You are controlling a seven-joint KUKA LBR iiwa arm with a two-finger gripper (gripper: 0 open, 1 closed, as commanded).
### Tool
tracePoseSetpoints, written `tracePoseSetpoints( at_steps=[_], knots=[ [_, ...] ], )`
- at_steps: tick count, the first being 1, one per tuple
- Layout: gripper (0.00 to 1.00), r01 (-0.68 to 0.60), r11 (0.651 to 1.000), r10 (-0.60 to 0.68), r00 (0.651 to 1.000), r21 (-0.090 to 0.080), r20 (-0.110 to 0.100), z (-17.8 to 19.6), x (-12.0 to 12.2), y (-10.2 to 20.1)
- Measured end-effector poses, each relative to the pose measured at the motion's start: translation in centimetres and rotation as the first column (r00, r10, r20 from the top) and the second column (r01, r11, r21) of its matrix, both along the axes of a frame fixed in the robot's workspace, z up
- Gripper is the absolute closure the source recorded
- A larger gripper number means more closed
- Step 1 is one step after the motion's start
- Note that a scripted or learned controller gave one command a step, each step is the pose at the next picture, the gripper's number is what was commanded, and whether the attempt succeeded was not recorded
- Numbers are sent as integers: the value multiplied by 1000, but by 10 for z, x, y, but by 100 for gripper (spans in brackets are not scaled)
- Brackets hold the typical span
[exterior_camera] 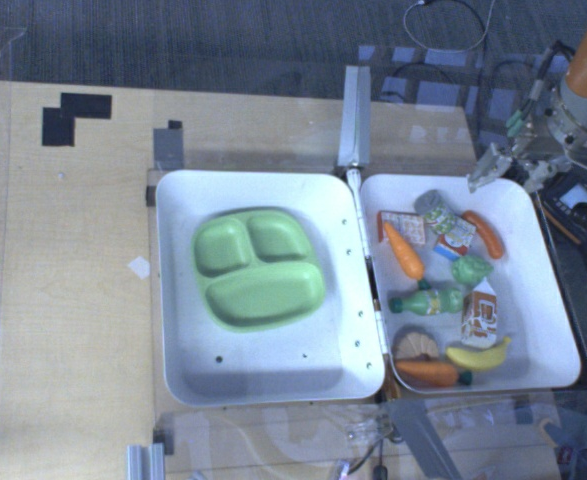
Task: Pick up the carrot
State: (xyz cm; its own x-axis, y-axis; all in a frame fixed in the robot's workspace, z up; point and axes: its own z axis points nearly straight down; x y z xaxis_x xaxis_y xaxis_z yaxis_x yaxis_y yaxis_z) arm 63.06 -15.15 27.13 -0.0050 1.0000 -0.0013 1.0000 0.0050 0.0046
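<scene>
A tapered orange carrot (405,251) lies tilted in the upper left part of the right bin (557,298). A second orange piece with a green end (430,373) lies along that bin's front wall; it may be a carrot as well. My gripper (509,168) hangs over the right bin's far right corner, well away from both. Its fingers (483,170) stand apart with nothing between them, so it is open.
The right bin also holds an orange sausage (484,234), a green bottle (430,301), a banana (478,356), a small carton (481,313), a grey item (434,205) and a round brown piece (416,345). A green divided plate (258,268) sits in the left bin (173,298).
</scene>
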Motion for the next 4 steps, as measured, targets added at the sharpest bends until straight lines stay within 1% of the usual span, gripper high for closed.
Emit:
tracePoseSetpoints(
  at_steps=[1,2,3,4],
  knots=[
    [0,-43,999,43,999,1,0,-157,1,12],
    [0,85,996,-84,996,-7,31,-173,-26,49],
    [0,150,989,-149,988,-3,33,-173,-35,63],
    [0,87,996,-87,996,-3,36,-173,-61,66]
  ],
)
